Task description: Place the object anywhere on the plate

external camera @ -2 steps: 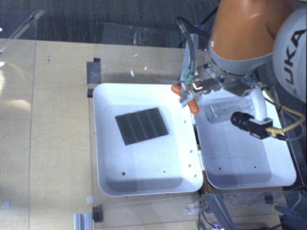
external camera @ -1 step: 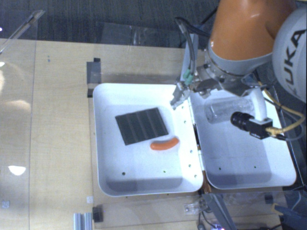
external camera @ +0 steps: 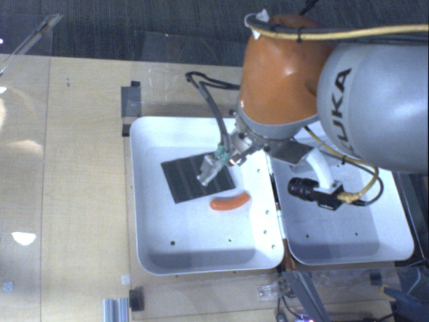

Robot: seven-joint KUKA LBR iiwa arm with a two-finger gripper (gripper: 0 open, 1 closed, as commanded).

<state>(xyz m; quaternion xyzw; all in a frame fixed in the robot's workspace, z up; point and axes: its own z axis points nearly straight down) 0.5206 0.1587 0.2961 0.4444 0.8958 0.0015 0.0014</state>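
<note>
A small orange sausage-shaped object (external camera: 230,202) lies on the floor of the left bin (external camera: 151,200), just off the near right corner of the plate. The plate (external camera: 188,180) is a flat dark grey square, lying skewed in the middle of that bin. My gripper (external camera: 210,171) hangs over the plate's right part, a little up and left of the orange object and apart from it. The gripper's tip is small and partly lost against the dark plate. The bulky orange and grey wrist (external camera: 281,79) hides the back right corner of the left bin.
The right bin (external camera: 395,240) sits beside the left one, their rims meeting near the middle. A black cylindrical part with a yellow cable (external camera: 315,191) hangs from the arm over the right bin. A black hose (external camera: 208,99) loops over the left bin's back rim.
</note>
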